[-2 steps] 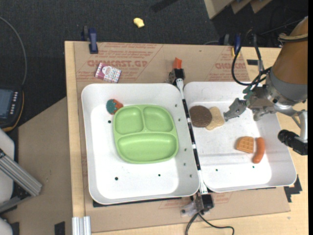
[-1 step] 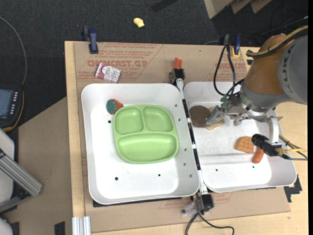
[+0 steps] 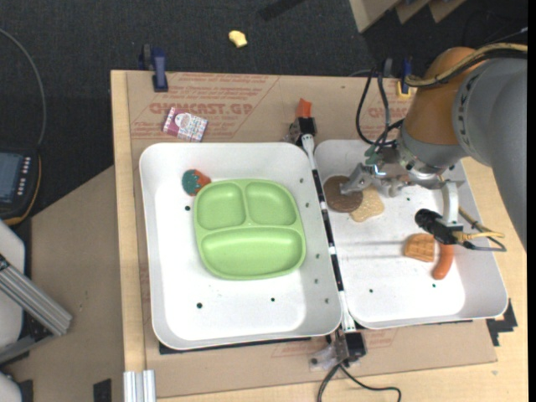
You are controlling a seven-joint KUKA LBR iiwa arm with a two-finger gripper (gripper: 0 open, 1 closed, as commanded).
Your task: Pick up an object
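Cardboard covers my bench under both bins. My tool (image 3: 374, 177) hangs low beside a brown disc (image 3: 340, 194) and tan cookie (image 3: 367, 208), likely lining up a grab; its state, I cannot tell.

Two bins side by side at frame centre. Left bin (image 3: 167, 249): divided plate (image 3: 249, 228) at its middle, small round item (image 3: 196, 181) touching the plate's upper-left corner. Right bin (image 3: 402, 300): disc (image 3: 340, 193) at upper left, flat piece (image 3: 367, 208) just right of it, waffle-like piece (image 3: 420, 247) and carrot-like piece (image 3: 443, 262) at mid right. Gripper (image 3: 374, 174) at the right bin's top.
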